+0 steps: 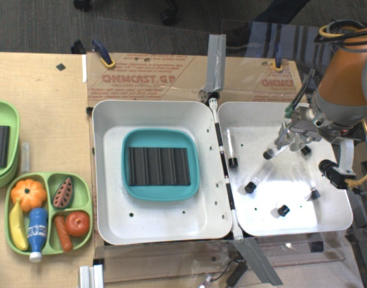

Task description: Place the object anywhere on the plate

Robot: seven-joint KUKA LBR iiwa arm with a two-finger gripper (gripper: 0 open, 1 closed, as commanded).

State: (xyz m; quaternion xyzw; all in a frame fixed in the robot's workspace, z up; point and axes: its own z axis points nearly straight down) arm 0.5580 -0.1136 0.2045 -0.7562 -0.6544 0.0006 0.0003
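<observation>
A teal plate with a dark ridged middle lies in the left bin. Several clear tubes with black caps lie scattered in the right bin: one along the left wall, one slanted near the middle, one further right. A loose black cap rests near the front. My gripper hangs low over the right bin's back right part, just above another slanted tube. The wrist hides what lies under it.
A metal divider post rises behind the seam between the bins. On the bench to the left stands a green tray with toy food, beside a green container. Cardboard lines the back edge.
</observation>
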